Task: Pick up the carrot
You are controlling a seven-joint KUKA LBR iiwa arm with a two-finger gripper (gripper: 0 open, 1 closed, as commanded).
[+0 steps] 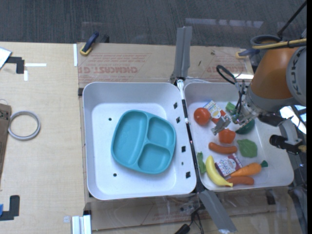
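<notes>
Carrot [247, 169] sits near-right in right bin [278, 179], w/ end effector [225, 122] open, far above it.

The arm [282, 77] runs off the right edge. It covers part of the right bin [273, 182], and a dark green thing [245, 127] there is half hidden.

Carrot [248, 169]: orange, tapered, small green stalk end at its 2 o'clock tip, pointed end toward 8 o'clock. Lies flat on the floor of the right bin [285, 179], down in the bin's 5 o'clock corner, tilted slightly up to the right. Untouched, not lifted. Its narrow tip meets a red-and-white packet [225, 166] at its 9 o'clock; a reddish sausage-like piece [242, 180] lies just beside it at 6 o'clock, roughly parallel. Yellow banana [214, 171] sits farther off at 9 o'clock. Green leafy piece [247, 147] near at 12 o'clock.
</notes>
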